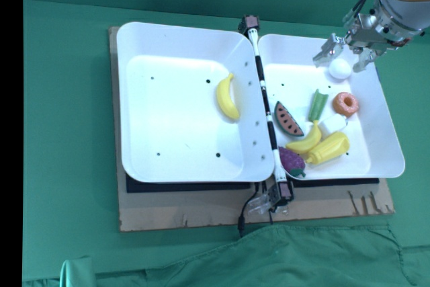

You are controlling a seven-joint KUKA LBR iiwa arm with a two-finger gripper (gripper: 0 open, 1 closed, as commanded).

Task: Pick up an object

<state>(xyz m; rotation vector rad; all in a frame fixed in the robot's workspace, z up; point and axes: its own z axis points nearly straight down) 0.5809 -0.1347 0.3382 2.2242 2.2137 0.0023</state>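
Rumpled green cloth (pixel 269 259) lies nearest the lens, below the cardboard base (pixel 168 215) under both bins. Taking the black-and-white divider rod (pixel 263 101) between the bins as landmark: left of it sits the left white plastic bin (pixel 168 144), glossy and shallow, holding one smooth yellow toy banana (pixel 228 97) close to the rod. Just right of the rod lie a red watermelon wedge (pixel 289 119), a knobbly purple grape cluster (pixel 291 160) and a second yellow banana (pixel 306 141); further right, a green pod (pixel 318 105), a yellow corn-like piece (pixel 328 148) and a ringed orange doughnut (pixel 345 103). Far right of the rod, the metal two-finger gripper (pixel 342 57) hangs with jaws spread apart just above a smooth white ball (pixel 339 68). Nothing is gripped yet, so closing and lifting seemingly remain.
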